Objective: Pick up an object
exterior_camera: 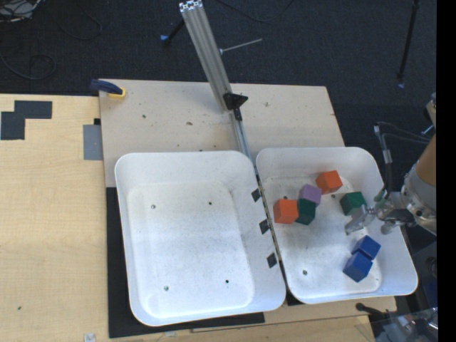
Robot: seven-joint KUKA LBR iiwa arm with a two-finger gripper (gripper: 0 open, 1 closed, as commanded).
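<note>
Green cube (352, 203) lies just left of the fingers (365, 218); whether they grip, I cannot tell.

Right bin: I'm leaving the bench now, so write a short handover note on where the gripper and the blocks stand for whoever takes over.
Gripper: over the right bin, between the green block and the two blue blocks; no block seen between its fingers.
Blocks: all in the right bin. Orange block near the back; purple block, dark green block and red-orange block clustered near the divider.
Done: nothing lifted.
Left: grasp one block and raise it.
</note>
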